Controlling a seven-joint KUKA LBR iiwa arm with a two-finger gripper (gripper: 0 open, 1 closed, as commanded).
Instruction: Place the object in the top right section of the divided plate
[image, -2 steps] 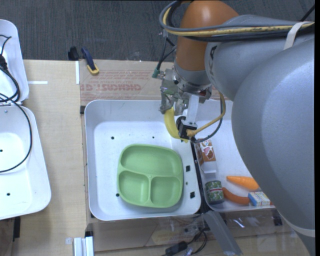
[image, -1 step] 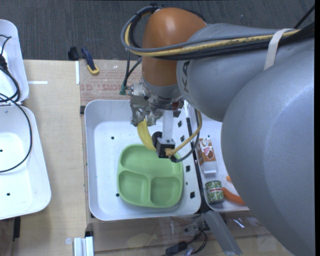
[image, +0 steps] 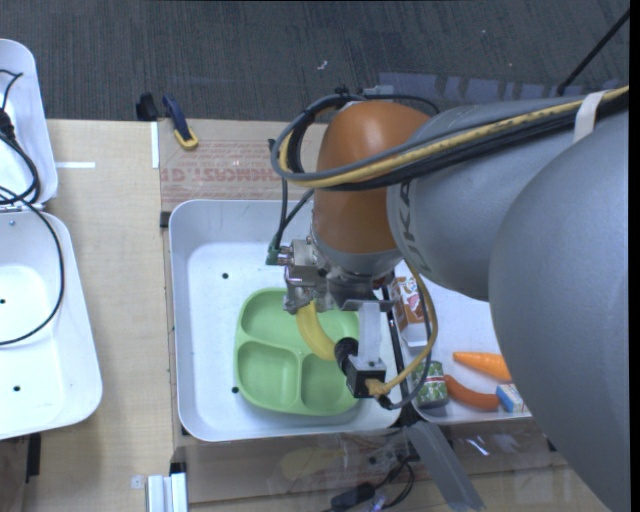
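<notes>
A green divided plate (image: 268, 372) lies in the right bin (image: 192, 300), toward its front. My gripper (image: 305, 303) hangs over the plate's upper right section, under the orange wrist band. A yellow banana (image: 318, 335) slants down from between its fingers across the plate's right side; its top end is gripped, its lower end points at the plate's middle divider. The arm hides the plate's right edge.
To the right of the plate lie an orange carrot (image: 482, 362), a second orange piece (image: 470, 395), a small can (image: 433, 390), a blue-white box (image: 509, 399) and a printed packet (image: 408, 298). The left bin (image: 45, 400) holds a black cable (image: 50, 250).
</notes>
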